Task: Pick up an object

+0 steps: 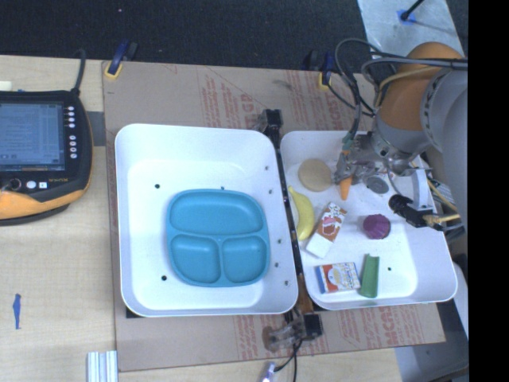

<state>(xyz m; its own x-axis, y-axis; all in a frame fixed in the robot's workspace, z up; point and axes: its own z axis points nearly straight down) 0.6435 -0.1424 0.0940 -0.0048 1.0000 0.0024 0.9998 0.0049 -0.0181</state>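
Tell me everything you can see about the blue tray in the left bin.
The blue divided tray is a rounded rectangle of smooth, plastic-looking material, light blue all over. It has three compartments: one wide one across the far side and two smaller ones side by side on the near side, all holding nothing. It lies flat, right way up, about mid-floor of the left white bin, touching only the bin floor. Its right edge sits close to the bin's right wall.

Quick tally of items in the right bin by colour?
Yellow: 1, banana
Tan: 1, round disc
Orange: 1, carrot-like piece
Purple: 1, lumpy ball
Green: 1, stick
Grey: 1, small piece
Printed white/red: 2, carton, flat packet
Total: 8
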